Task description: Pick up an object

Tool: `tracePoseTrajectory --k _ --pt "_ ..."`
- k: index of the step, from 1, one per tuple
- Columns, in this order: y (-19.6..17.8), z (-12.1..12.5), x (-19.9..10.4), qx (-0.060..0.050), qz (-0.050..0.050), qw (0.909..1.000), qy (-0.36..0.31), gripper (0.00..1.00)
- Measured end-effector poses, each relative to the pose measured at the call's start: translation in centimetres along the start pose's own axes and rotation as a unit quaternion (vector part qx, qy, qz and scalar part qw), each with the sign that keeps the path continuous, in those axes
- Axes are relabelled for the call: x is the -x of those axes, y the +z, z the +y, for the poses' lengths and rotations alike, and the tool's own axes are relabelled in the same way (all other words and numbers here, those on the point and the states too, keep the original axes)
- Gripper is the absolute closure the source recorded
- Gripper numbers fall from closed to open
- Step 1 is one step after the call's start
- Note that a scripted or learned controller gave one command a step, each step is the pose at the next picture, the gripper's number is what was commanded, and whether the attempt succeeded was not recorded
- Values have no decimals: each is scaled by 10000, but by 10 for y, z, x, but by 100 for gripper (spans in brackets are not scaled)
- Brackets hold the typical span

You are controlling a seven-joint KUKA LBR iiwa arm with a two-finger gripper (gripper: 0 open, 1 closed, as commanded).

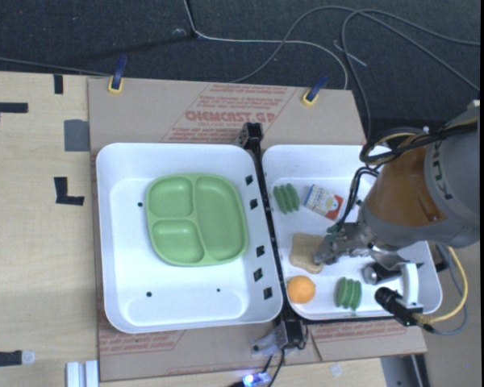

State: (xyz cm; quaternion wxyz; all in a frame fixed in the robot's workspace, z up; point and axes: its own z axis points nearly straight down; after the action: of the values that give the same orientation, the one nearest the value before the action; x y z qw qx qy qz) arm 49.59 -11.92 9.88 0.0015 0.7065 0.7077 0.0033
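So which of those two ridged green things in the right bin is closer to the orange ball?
The ridged green piece near the bin's front edge, just right of the orange ball. The other ridged green piece lies farther back, beside the small white packet.

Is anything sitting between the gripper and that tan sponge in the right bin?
Nothing visible. The gripper sits right at the tan sponge; the orange ball lies nearer the camera, clear of it.

Arm reaches into right bin, over tan sponge; green tray in left bin
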Motion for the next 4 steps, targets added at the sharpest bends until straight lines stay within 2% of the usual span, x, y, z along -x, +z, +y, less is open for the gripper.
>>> tracePoseTrajectory --k 1,2,3,4 --pt "-49 -7 5 -24 -15 10000 6 100" --pt "-102 4 8 -14 -20 10000 1 100" --pt "-132 5 8 -26 -16 10000 2 100" --pt "-139 8 -52 -35 -3 10000 -28 100"
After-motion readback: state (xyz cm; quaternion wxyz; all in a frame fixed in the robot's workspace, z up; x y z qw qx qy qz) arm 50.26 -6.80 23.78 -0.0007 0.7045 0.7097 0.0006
